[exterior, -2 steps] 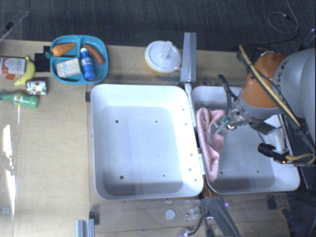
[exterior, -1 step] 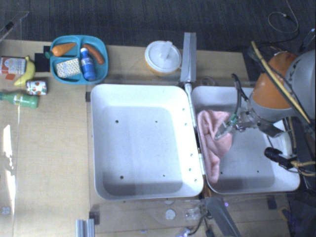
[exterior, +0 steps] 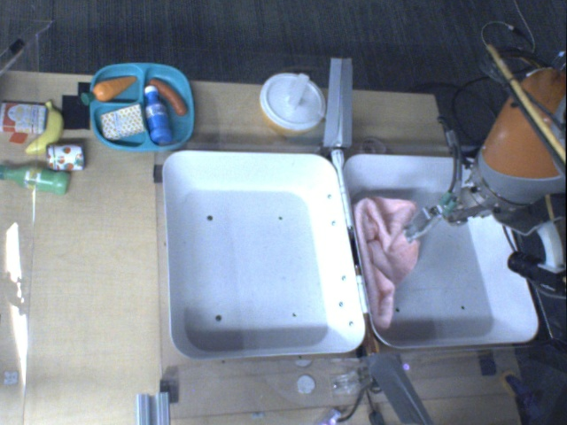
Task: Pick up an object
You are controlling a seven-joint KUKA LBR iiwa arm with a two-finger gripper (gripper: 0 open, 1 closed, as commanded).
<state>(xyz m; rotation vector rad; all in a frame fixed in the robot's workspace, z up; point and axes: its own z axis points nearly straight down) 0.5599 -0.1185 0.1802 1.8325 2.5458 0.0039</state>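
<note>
Object: pink cloth [exterior: 384, 248], crumpled at nine o'clock in right bin [exterior: 496, 326].
Handling: soft, light; pinch a raised fold.
Claw [exterior: 418, 228]: at the cloth's edge; state cannot be told.

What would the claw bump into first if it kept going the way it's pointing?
Most likely the pink cloth. The claw points left and downward in the right bin, and its tip is already at the cloth's right edge. Depth is hard to judge from above, so it may be touching or just above it.
</note>
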